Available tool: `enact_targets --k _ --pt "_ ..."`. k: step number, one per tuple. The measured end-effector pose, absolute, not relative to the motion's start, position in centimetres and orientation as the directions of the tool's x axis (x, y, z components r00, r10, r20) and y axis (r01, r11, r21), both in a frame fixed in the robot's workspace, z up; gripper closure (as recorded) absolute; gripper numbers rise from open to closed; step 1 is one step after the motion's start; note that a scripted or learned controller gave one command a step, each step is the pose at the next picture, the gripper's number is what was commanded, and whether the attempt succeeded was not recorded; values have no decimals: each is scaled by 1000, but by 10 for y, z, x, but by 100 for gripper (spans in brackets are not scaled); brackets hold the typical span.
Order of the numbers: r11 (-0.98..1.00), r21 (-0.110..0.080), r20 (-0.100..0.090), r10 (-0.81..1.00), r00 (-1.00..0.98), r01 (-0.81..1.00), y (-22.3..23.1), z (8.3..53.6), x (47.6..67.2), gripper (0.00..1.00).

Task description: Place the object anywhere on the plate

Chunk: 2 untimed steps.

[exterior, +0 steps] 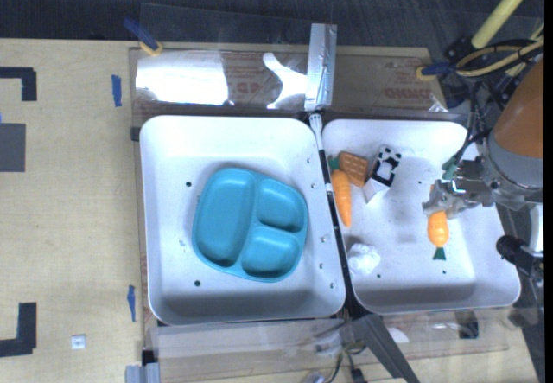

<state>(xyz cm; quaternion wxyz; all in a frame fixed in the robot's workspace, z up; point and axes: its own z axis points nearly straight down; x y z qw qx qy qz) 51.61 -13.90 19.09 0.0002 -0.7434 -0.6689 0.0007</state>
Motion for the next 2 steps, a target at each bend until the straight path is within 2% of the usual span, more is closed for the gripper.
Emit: enact_targets --k 1,2 --pt "99 -3 2 995 -99 995 -47 199 495 100" --pt "326 2 -1 945 -326 945 12 190 539 100"
